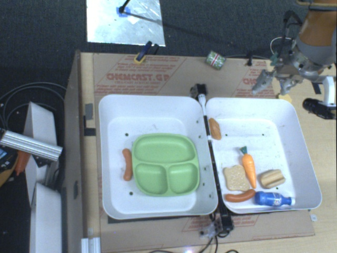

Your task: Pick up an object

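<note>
Across the bench you see two white bins side by side: the left bin [110, 141] holds a green divided tray [166, 164] with a sausage [127, 164] just beside its left edge. Nothing stands over the right bin [303, 152]. Your arm [316, 25] is cut off at the top right corner, and the gripper [274, 86] hangs above the cardboard just beyond that bin's far rim, fingers spread and holding nothing. Along the right bin's near side lie a toast slice [236, 178], a bread roll [271, 178], a second sausage [239, 196] and a blue bottle [273, 198]. An orange carrot [248, 169] with a green top lies between toast and roll; a small orange piece [215, 128], hard to identify, sits by the divider.
</note>
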Action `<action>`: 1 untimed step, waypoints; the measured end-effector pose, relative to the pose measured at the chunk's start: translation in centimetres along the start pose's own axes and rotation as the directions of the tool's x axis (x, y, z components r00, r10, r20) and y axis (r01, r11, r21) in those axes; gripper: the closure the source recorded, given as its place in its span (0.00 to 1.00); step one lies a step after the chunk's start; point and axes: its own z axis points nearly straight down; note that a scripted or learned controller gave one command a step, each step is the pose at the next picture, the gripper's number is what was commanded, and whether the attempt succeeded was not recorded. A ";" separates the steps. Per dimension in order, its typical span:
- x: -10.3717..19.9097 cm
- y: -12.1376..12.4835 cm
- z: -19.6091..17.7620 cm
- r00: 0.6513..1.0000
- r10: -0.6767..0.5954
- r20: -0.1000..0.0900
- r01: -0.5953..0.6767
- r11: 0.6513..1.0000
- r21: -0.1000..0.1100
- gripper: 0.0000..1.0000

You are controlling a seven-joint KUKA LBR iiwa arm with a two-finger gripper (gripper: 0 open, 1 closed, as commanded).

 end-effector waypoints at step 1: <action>-0.2 -9.7 11.5 1.000 0.002 -0.001 -0.002 1.000 0.004 0.00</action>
